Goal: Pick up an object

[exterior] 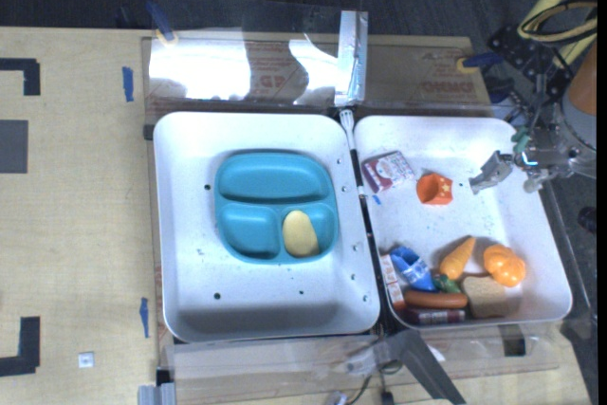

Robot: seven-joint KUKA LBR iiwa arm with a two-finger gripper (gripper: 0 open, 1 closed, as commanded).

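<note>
The gripper, its fingers' spread impossible to tell, hovers over the right bin, just right of an orange cube.

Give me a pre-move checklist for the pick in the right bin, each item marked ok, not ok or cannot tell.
1. Gripper over the right bin: ok, near its right wall.
2. Nothing between the fingers: ok.
3. Nearest target free-standing: ok, the orange cube sits apart from other items.
4. Gripper directly above the cube: not ok, it is off to the cube's right.
5. Front pile separable: cannot tell; carrot, orange fruit and sausage crowd together.
</note>
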